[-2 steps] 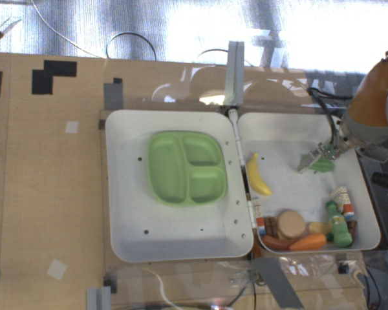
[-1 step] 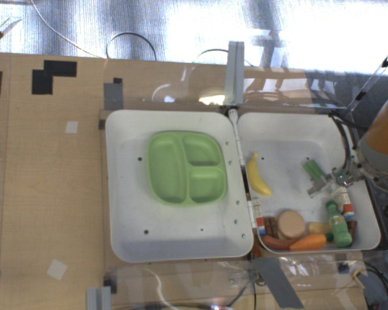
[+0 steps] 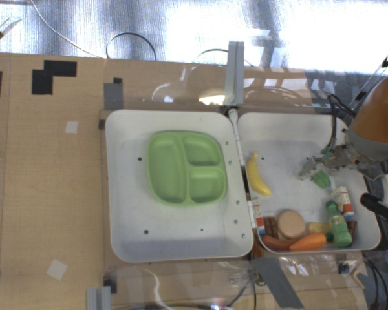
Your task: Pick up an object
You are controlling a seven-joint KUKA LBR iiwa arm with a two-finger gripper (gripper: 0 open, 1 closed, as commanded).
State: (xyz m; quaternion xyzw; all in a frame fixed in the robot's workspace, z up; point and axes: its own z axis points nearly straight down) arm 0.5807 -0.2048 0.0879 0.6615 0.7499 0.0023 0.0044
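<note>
My gripper (image 3: 318,166) hangs low over the right bin (image 3: 281,141), near its right side, reaching in from the right. A small green object (image 3: 321,180) lies right under it; whether they touch I cannot tell. A yellow banana (image 3: 258,175) lies by the bin's left wall. Along the near edge sit a round tan piece (image 3: 291,223), an orange carrot (image 3: 307,241), a brown sausage (image 3: 276,242) and a green bottle (image 3: 338,228). A white tube with a red band (image 3: 343,199) lies near the right wall.
The left bin (image 3: 126,225) holds a green divided plate (image 3: 185,167). A grey post (image 3: 234,73) stands behind the wall between the bins. The arm's orange band (image 3: 380,112) and cables hang over the right bin's right edge.
</note>
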